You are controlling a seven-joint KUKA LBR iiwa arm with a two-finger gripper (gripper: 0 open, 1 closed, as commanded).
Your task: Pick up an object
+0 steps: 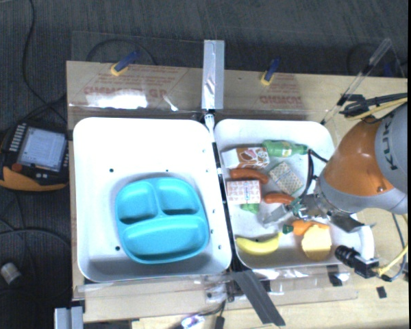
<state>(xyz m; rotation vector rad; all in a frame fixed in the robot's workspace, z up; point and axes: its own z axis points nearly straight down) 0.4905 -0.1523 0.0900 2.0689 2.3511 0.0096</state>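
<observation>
the gripper [296,214] hung low in the right bin [327,137] among toy food - near the banana [257,244], probably choosing - its jaws i could not tell.

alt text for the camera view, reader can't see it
A grey and orange robot arm reaches into the right bin, its pincer low among toy food including a banana. The left bin holds a blue divided tray.

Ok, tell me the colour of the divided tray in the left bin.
Light blue. The tray shows best in the camera view.
</observation>
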